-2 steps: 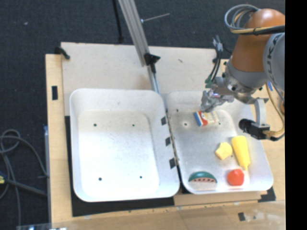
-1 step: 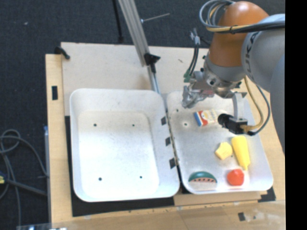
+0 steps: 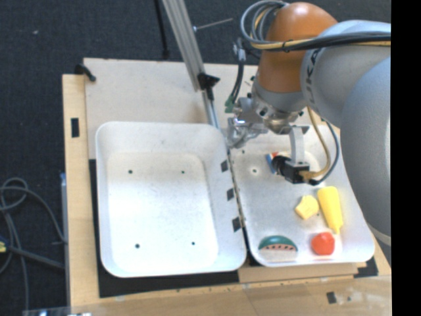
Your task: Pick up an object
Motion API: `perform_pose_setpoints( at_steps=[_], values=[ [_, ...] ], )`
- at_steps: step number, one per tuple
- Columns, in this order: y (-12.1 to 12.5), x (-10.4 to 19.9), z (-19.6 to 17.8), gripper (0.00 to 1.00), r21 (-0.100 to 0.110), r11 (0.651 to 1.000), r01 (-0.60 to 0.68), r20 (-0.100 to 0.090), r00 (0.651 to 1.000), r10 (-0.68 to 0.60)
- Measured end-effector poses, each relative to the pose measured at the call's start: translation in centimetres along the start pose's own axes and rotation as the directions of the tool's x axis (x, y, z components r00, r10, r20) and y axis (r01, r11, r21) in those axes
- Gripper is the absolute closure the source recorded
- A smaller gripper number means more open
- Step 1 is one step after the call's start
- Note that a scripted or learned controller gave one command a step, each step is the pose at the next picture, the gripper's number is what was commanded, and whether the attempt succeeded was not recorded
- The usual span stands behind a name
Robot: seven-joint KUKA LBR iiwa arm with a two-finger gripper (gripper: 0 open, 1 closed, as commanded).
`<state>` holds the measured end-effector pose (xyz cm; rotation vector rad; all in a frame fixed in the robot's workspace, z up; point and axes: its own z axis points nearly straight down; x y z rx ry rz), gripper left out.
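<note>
The right white bin [image 3: 263, 196] holds a yellow corn cob [image 3: 331, 207], a pale yellow block [image 3: 306, 207], a red tomato [image 3: 322, 243] and a watermelon slice [image 3: 277, 245], all near its front edge. A small blue and red item [image 3: 272, 158] lies further back, partly hidden by a black fitting on the arm. My gripper [image 3: 238, 135] hangs low over the bin's back left corner, next to the wall between the bins, well away from the front objects. I see nothing held in it.
The left white bin [image 3: 115, 143] sits beside the right one. A slanted aluminium post [image 3: 187, 41] rises behind the bins, close to the gripper. The arm's bulk covers the right bin's back right part. Cables lie on the floor at left.
</note>
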<state>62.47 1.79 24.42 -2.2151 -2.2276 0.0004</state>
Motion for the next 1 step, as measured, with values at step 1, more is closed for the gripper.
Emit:
perform_pose_setpoints(
  at_steps=[1],
  values=[
    [0.05,5.64,0.23,1.00,-0.003,1.000,0.001,0.000,1.000,-0.001]
  ],
)
